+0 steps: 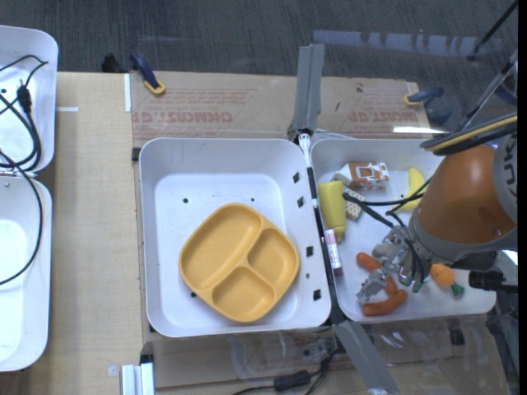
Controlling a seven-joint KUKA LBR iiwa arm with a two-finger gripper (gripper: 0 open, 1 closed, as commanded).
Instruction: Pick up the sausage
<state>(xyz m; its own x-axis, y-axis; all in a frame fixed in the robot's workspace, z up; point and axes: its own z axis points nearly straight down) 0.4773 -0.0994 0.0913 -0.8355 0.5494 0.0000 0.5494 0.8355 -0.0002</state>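
Note:
The sausage (pixel 384 305), reddish-brown and curved, lies near the front wall of the right bin (pixel 482 304). My gripper (pixel 385 271) hangs low over the bin's front middle, just above and behind the sausage. A second small red-orange piece (pixel 367 261) lies right at the gripper's left side. The arm's orange band (pixel 461 200) covers the bin's right part.
The right bin also holds a yellow bottle (pixel 333 206), a marker pen (pixel 333 249), a small printed box (pixel 368 174), a banana (pixel 416 184) and an orange carrot-like toy (pixel 445 276). The left bin (pixel 165 220) holds a yellow divided plate (pixel 239 262).

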